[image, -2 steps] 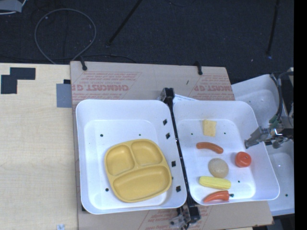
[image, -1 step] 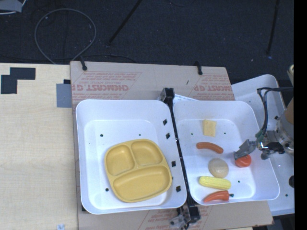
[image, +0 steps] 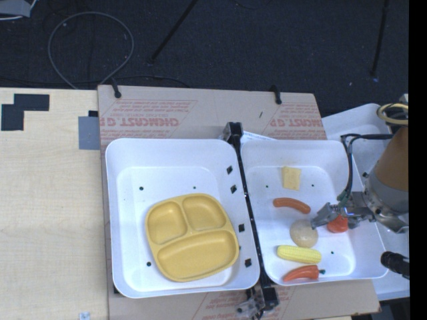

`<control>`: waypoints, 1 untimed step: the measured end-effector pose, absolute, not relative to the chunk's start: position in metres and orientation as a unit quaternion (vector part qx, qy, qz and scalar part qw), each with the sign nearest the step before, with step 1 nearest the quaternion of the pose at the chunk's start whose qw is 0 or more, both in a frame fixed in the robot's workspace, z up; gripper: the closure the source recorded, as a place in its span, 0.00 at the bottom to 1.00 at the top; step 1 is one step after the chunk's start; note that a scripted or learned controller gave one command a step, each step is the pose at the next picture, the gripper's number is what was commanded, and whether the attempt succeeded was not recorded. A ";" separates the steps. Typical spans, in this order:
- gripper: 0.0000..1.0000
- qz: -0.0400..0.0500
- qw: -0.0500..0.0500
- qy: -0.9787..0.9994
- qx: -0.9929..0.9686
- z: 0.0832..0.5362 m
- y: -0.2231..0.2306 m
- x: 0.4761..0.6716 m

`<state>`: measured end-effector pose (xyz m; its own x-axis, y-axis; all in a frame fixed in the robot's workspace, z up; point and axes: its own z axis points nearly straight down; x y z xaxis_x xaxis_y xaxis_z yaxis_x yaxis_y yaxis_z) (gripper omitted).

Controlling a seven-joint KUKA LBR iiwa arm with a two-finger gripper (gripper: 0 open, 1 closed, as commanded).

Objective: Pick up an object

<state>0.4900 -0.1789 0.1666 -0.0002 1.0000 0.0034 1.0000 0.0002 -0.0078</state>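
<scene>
1. In the right bin (image: pixel 293 153), gripper (image: pixel 331 217) sits low beside a red piece (image: pixel 338 225); finger spread we cannot tell.
2. Risk we see: the potato (image: pixel 303 233) close by gets nudged, spoiling the grab.

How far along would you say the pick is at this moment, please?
Done: the gripper is down in the right bin, beside the beige ball. In hand: nothing visibly between its fingers; a small red item sits beside it. Left: closing on an object and lifting it.
</scene>
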 end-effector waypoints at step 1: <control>0.00 0.001 0.004 -0.707 -0.707 0.106 -0.174 0.496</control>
<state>0.4957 -0.1745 0.1056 0.0007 1.0000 0.0037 1.0000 -0.0006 -0.0071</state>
